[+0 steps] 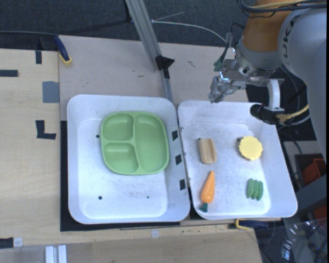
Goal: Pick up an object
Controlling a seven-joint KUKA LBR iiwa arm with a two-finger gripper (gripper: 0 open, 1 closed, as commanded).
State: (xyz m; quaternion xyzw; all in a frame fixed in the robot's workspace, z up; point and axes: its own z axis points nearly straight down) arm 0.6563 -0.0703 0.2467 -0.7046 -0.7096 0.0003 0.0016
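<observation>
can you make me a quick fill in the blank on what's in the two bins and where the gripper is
The green divided plate lies in the ____ bin.
The carrot lies in the right bin, just below the ____ bread roll.
The green pea pod lies below the ____ round piece.
The gripper hangs above the right bin's ____ edge.

Missing words: left; tan; yellow; far

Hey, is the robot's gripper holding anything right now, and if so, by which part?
Nothing is held. The gripper hangs above the far rim of the right bin, apart from the toy food lying in it.
</observation>
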